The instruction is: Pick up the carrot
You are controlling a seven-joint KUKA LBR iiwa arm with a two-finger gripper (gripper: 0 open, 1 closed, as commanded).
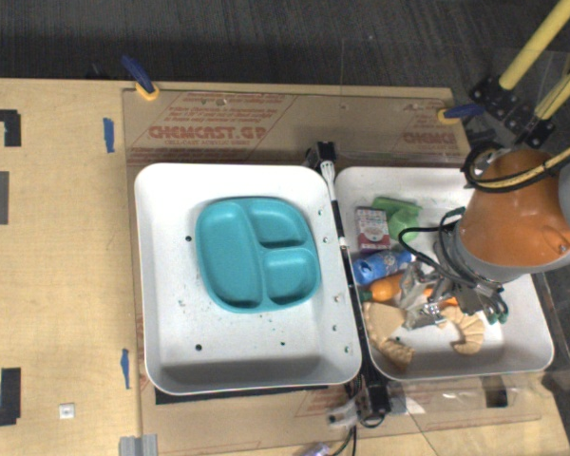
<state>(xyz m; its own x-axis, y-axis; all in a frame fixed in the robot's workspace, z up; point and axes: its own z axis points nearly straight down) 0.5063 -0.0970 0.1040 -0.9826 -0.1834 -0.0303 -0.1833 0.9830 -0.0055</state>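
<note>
We are looking down on what reads as a robotics lab bench rather than a home or kitchen: a plywood-coloured bench top (57,283) marked with black tape corners (8,126) and blue tape tabs (108,134), with a cardboard sheet (266,122) held by clamps (139,76). Two shallow white bins, the left bin (161,283) and the right bin (527,335), sit side by side on it. An industrial grey arm with an orange band (518,221) and trailing cables reaches in over grey carpet (266,22).

Glossy teal plastic tray (256,253)
</note>
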